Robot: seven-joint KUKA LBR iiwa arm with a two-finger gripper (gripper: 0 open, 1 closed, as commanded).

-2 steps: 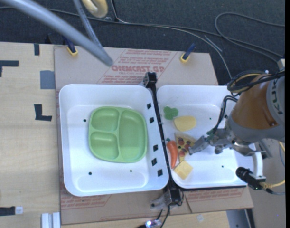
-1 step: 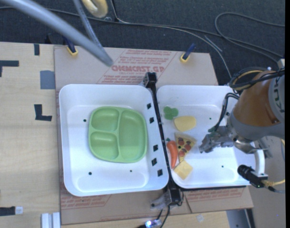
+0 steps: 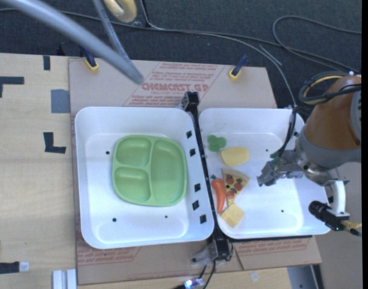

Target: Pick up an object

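Five items: all lying in right bin (image 3: 256,224), none lifted.
Gripper (image 3: 269,174): over bin, beside pizza slice (image 3: 233,182); can't tell its state.
Left: grasp, lift.

Right bin (image 3: 256,118): toys clustered along left wall: green piece (image 3: 216,142), yellow potato shape (image 3: 234,156), pizza slice (image 3: 234,181), carrot (image 3: 218,195), cheese wedge (image 3: 233,215), closely packed, some touching. Bin floor centre and lower right bare. End effector (image 3: 269,174) near pizza slice, arm over right rim. Left bin (image 3: 87,161): green divided plate (image 3: 150,169) fills centre; margins around it free.
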